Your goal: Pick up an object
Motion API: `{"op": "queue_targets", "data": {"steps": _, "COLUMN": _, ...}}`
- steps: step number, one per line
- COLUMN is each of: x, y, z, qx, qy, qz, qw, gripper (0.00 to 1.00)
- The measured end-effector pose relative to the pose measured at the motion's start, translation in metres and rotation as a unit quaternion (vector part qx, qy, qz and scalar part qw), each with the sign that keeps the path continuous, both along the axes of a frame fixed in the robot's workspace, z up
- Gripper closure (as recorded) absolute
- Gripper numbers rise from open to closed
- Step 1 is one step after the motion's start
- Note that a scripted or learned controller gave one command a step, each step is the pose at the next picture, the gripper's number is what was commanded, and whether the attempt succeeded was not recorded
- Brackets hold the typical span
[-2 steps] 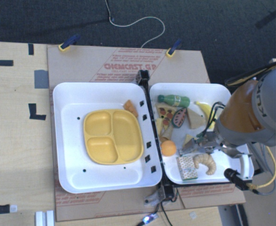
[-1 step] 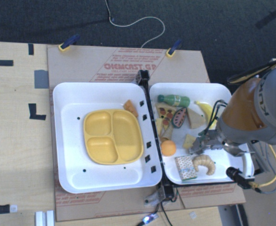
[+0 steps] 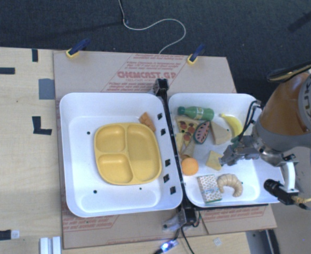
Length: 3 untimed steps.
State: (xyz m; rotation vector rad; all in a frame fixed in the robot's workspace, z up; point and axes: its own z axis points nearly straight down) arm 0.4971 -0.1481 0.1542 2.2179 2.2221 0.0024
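Observation:
The right bin (image 3: pixel 252 180) holds several toy foods. My gripper (image 3: pixel 231 157) hangs low over its middle right, just right of a pale yellow cheese wedge (image 3: pixel 213 161) and above a croissant (image 3: pixel 230 183). An orange (image 3: pixel 189 166) and a patterned packet (image 3: pixel 209 188) lie toward the front left. Further back lie a green bottle (image 3: pixel 196 112), a pizza slice (image 3: pixel 185 130), a watermelon slice (image 3: pixel 201 132), a pale bread wedge (image 3: pixel 220 133) and a banana (image 3: pixel 231 123). I see nothing lifted off the bin floor.
The left bin (image 3: pixel 70 157) holds a yellow divided plate (image 3: pixel 127 153) and a small brown food piece (image 3: pixel 148 121) near its back right corner. A black divider strip (image 3: pixel 170 142) runs between the bins. The arm's orange band (image 3: pixel 285 107) looms at the right.

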Motion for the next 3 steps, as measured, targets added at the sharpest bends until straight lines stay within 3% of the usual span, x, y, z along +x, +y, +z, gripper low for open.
{"op": "queue_targets", "data": {"steps": 1, "x": -0.009, "y": 0.003, "z": 0.05, "qx": 0.0, "qy": 0.001, "qz": 0.0, "qw": 1.0, "gripper": 1.0}}
{"op": "queue_targets", "data": {"steps": 2, "x": -0.009, "y": 0.004, "z": 0.071, "qx": 0.0001, "qy": 0.001, "qz": 0.0, "qw": 1.0, "gripper": 1.0}}
{"op": "queue_targets", "data": {"steps": 3, "x": -0.012, "y": 0.058, "z": 0.08, "qx": 0.0014, "qy": 0.002, "qz": 0.002, "qw": 1.0, "gripper": 1.0}}
